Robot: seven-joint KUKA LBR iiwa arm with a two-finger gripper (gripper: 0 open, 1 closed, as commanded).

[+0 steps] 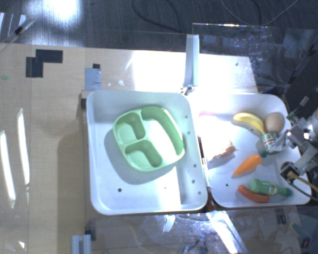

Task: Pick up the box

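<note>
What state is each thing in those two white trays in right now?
Green plate: flat in left tray, compartments bare.
Banana: lying in right tray.
Egg: beside banana.
Carrot: lying loose.
Green bottle: on its side.
Box: lying flat, untouched.
Pincer: at right tray's edge.

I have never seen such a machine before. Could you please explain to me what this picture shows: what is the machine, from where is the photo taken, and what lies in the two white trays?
The photo is taken by one fixed camera above a bench, looking down at a slant. Two shallow white bins sit side by side. The left bin holds a green divided plate. The right bin holds toy foods: a banana, a brownish egg-like item, a carrot, a green bottle, a red sausage-like piece, and a small flat item that glare makes hard to identify. The machine is a robot arm reaching in from the right; its gripper sits at the right bin's edge. I cannot see it holding anything.
</note>
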